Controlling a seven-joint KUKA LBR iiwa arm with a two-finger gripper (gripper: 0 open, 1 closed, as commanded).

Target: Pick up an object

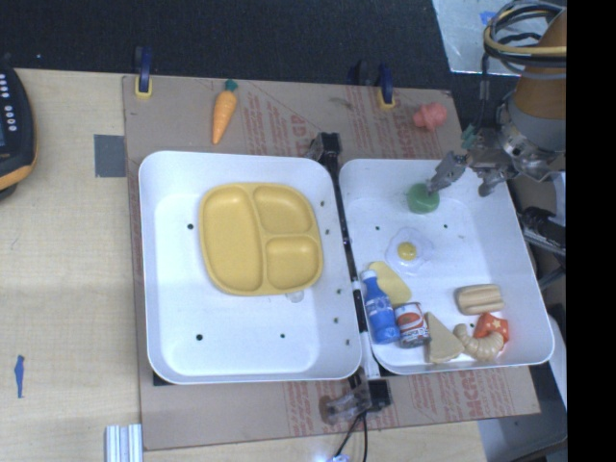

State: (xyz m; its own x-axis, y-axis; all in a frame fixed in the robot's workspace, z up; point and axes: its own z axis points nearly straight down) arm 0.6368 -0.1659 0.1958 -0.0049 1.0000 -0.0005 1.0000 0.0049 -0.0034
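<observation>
My gripper [469, 175] hangs over the far edge of the right bin [500, 248], its two fingers spread apart with nothing between them. One fingertip [443, 176] is just above a green round object [421, 198] lying near the bin's back. Further forward lie a fried egg toy [407, 251], a yellow wedge [390, 280], a blue bottle [379, 311], a small can [411, 324], a bread roll [478, 298], a shrimp-like toy [486, 336] and a tan wedge [441, 340].
The left bin [173, 306] holds a yellow divided plate [260, 237]. A toy carrot [223, 112] and a pink object [430, 115] lie on the board behind the bins. Clamps stand at the bins' shared edge, and a dark device [14, 128] sits at far left.
</observation>
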